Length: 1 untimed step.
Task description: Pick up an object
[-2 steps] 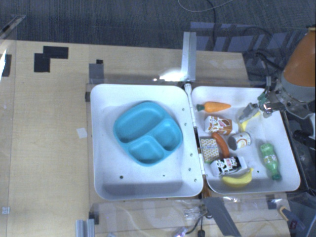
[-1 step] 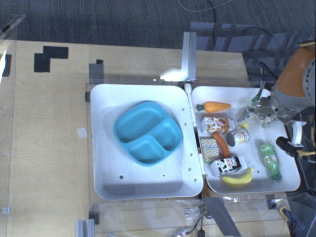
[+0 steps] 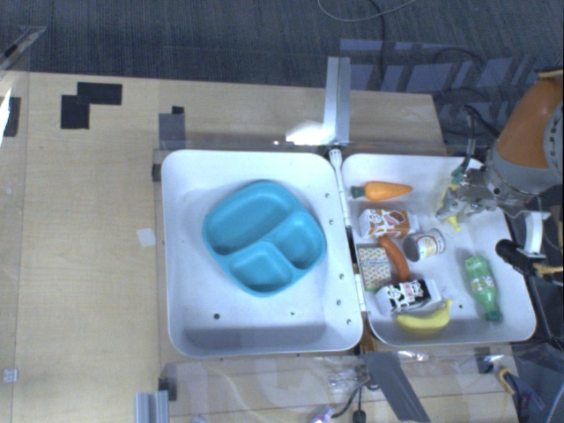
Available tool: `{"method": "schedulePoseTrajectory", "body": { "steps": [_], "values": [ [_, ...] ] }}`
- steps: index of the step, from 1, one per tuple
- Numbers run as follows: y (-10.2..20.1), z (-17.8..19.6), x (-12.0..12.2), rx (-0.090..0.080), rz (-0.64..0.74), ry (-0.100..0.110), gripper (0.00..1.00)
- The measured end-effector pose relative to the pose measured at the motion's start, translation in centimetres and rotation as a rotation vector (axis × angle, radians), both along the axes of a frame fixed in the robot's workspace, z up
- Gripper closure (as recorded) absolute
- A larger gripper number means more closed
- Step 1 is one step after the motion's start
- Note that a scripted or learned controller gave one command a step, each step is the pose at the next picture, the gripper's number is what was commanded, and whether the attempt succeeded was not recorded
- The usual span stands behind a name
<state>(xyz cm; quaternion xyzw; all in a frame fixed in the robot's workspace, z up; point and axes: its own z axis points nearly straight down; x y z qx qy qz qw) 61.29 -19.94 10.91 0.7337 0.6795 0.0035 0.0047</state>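
Note:
My gripper (image 3: pixel 456 204) hangs over the back right part of the right bin (image 3: pixel 520 324), with the grey arm and its orange band (image 3: pixel 531 130) rising to the right. Just left of it lies a carrot (image 3: pixel 386 190). Below it a small tin can (image 3: pixel 425 246) lies on its side. A green bottle (image 3: pixel 481 286) lies near the bin's right wall. A banana (image 3: pixel 425 320) rests at the front, with a black-and-white carton (image 3: pixel 405 295) behind it. A reddish sausage (image 3: pixel 395 258) and a round orange-labelled tub (image 3: pixel 386 223) sit near the divider.
The left bin (image 3: pixel 189 324) holds a blue divided plate (image 3: pixel 264 236). A patterned pouch (image 3: pixel 373 270) lies against the rail between the bins. A metal post (image 3: pixel 338 104) stands behind the bins. Cables run along the floor at the back.

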Motion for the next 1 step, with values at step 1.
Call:
{"method": "schedulePoseTrajectory", "body": {
  "steps": [1],
  "values": [
    [4.47,9.47,2.6,0.001,-0.086,0.004,1.0]
  ]
}}
